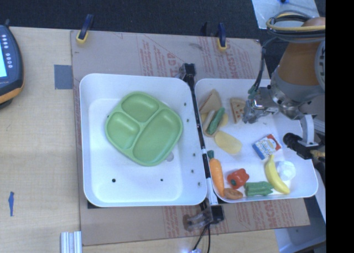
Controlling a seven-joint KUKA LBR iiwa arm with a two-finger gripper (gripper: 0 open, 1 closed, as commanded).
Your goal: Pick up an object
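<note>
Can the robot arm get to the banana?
Probably yes. The banana lies uncovered near the right bin's front corner, on the side the arm comes from, and the gripper is already above that bin.

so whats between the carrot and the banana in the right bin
In the camera view, a red pepper and a green vegetable lie between the carrot and the banana, along the near edge of the right bin.

The gripper (250, 112) hides part of the cheese wedge (237, 109), and its finger spacing is unreadable. The arm (298, 69) is cut off at the right.
</note>
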